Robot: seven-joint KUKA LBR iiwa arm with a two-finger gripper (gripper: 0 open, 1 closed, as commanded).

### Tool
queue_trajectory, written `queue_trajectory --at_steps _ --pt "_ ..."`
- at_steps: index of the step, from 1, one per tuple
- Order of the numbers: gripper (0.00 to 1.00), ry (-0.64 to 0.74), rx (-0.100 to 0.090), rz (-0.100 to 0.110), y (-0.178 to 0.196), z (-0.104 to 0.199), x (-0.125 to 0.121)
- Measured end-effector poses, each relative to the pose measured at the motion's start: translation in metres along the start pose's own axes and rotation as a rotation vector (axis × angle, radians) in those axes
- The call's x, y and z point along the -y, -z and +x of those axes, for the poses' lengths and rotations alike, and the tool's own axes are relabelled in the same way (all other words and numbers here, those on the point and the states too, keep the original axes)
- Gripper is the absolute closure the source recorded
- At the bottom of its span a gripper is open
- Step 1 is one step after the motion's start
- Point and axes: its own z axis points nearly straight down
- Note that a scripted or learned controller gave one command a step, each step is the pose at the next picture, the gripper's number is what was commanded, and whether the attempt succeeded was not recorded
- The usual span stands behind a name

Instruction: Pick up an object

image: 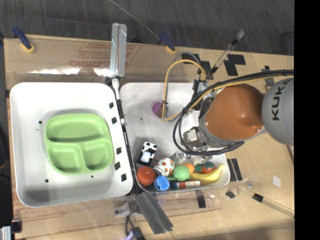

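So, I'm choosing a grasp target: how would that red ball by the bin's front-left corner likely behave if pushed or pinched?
The red ball looks round and smooth, so it would probably roll when nudged. It sits against the right bin's wall and beside a blue piece, which may hem it in. Its glossy look suggests that it may slip from a pinch.

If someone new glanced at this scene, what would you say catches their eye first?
Probably the arm's big orange band, hanging over the right bin. Next, the bright green divided tray lying alone in the left bin. Then the colourful toy food, a banana and a tomato among it, heaped along the right bin's near edge.
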Motion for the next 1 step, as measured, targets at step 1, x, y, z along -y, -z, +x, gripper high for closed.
queue_trajectory --at_steps 1 --pt "0.00 0.144 0.009 0.000 0.0009 0.0159 -0.0155"
